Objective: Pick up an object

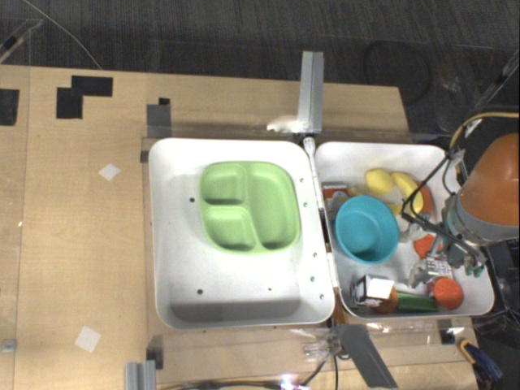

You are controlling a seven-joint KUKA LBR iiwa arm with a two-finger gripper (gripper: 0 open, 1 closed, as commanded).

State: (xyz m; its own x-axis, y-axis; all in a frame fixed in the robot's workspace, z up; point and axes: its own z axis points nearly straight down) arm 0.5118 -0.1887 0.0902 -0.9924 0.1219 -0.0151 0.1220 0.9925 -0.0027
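Overhead, the camera view shows two white bins side by side on the bench. The left bin (175, 242) holds a green divided tray (248, 205). The right bin (370, 154) holds the candidates for picking: a blue bowl (367, 228), a yellow banana-shaped toy (388, 182) near the far wall, an orange ball (448, 293), a dark green stick (416, 303) and a small white box (377, 288) along the near wall.

The arm (491, 189) enters from the right, and the gripper (435, 262) hangs low over the right side of that bin, just beside the orange ball. For a clean pick, judged from this layout, centre over one item that stands apart from its neighbours, descend straight, and close only when it sits between the tips. The clutter near the ball risks a glancing contact.

Cables and the wrist hide the jaws, so I cannot tell their state, and nothing is visibly held.
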